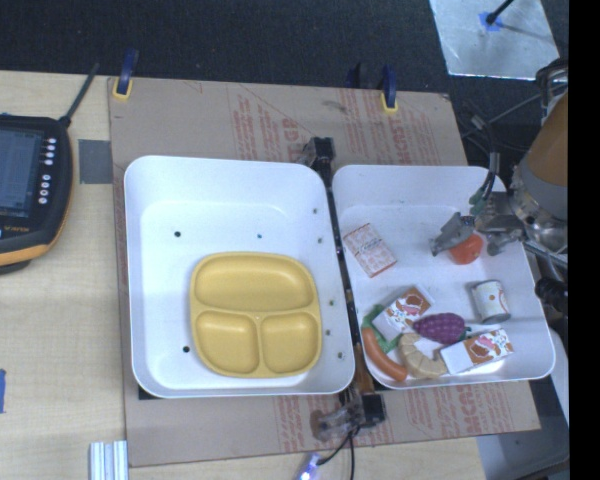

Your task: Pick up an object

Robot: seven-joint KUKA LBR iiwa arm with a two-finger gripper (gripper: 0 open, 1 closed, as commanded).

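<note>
Gripper (458,238) sits low in the right bin (420,193), at its far right. Whether the fingers are released or clenched cannot be told. A red tomato-like toy (467,251) lies touching them, the likely pick.

The remaining toys crowd the near edge; purple grapes (439,326) overlap their neighbours, outlines muddled.

The left bin (160,183) holds a yellow divided tray (255,313).

The arm is cut off at right.

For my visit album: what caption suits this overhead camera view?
Robot gripper poised over a red tomato-like toy in the right bin; yellow divided tray in the left bin.
</note>
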